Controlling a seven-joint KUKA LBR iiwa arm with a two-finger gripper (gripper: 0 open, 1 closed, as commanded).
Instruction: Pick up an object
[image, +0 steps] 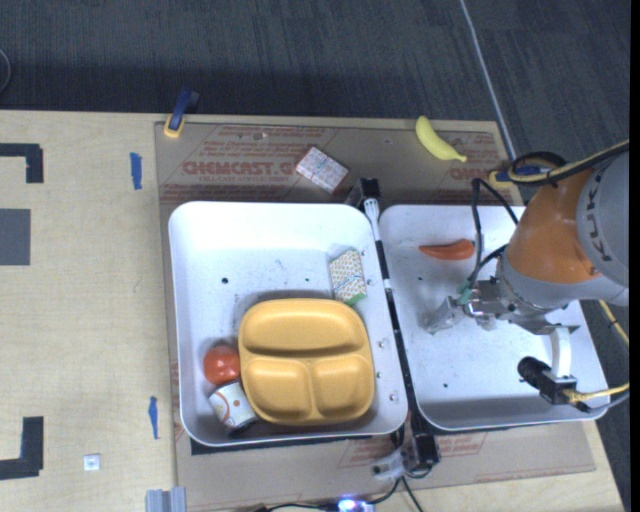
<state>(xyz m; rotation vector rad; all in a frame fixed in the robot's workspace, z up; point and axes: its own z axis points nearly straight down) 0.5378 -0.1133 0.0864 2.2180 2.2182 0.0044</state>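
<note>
I have the gripper (440, 318) low in the right bin (480, 400), approaching, fingers' state unclear, nothing visibly held; next I'd shift toward the orange piece (447, 250) near its far edge.

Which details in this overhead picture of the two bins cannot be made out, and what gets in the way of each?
- Gripper in the right bin: too small and blurred to tell whether anything is between its fingers.
- Red ball and small cup in the left bin: partly covered by the yellow tray.
- Arm: cut off by the right edge.
- Packet: print too small to read.
</note>
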